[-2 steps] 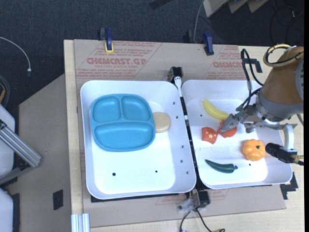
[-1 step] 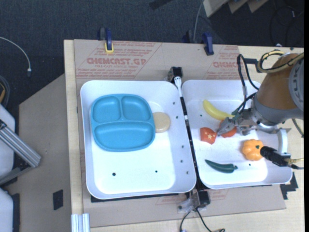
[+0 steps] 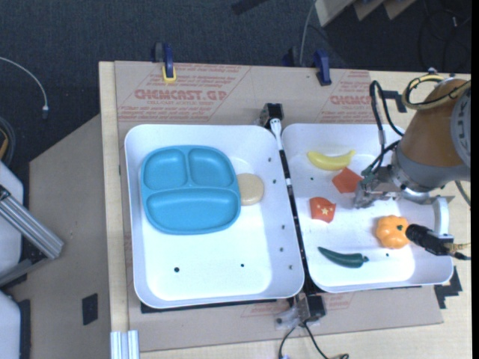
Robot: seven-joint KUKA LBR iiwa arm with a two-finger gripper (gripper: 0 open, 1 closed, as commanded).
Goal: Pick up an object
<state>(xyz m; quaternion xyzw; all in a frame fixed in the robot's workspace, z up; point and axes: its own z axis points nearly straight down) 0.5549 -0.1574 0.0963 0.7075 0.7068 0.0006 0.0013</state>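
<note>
The right bin [image 3: 419, 269] holds a yellow banana [image 3: 331, 158], a red-orange chunk [image 3: 345, 180], a small red piece [image 3: 322, 209], an orange pumpkin-like toy [image 3: 391, 231] and a dark green pepper [image 3: 343, 257]. My gripper [image 3: 366, 195] is low in this bin, just right of the red-orange chunk and above-left of the orange toy. Nothing visibly sits in the gripper. The arm's grey and orange wrist [image 3: 434, 144] hides the bin's right part.
The left bin [image 3: 209, 271] carries a blue divided plate [image 3: 191, 188] with a beige round piece [image 3: 251, 189] at its right edge. A black divider strip [image 3: 288, 200] runs between the bins. Cables [image 3: 382, 114] hang near the wrist.
</note>
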